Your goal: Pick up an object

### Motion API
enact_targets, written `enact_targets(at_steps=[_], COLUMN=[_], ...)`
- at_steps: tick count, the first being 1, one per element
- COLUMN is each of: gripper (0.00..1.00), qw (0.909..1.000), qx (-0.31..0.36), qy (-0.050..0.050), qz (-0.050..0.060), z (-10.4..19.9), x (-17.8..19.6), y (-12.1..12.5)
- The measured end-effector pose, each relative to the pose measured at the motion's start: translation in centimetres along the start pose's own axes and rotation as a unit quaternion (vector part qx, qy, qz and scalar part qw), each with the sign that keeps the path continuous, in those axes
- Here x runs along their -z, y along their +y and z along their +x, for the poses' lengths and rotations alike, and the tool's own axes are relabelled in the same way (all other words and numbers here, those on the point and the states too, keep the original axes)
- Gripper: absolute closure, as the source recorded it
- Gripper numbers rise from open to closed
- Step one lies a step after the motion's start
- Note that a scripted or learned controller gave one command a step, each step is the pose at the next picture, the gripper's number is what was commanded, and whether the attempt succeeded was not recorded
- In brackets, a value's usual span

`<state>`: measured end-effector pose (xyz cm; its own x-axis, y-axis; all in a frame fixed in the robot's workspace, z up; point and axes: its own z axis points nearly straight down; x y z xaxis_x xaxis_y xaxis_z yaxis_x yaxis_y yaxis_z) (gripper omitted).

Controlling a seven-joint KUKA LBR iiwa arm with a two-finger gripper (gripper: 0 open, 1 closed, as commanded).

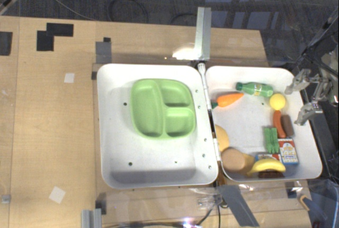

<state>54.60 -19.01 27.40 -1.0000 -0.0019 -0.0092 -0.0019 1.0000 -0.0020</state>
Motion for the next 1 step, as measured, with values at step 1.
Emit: enact_targets(at_steps=[1], gripper=[0.0], qw=[0.998], qx=[0.062], qy=[0.007], qz=[-0.003], z=[2.36], x=[-15.86], y=[-1.43])
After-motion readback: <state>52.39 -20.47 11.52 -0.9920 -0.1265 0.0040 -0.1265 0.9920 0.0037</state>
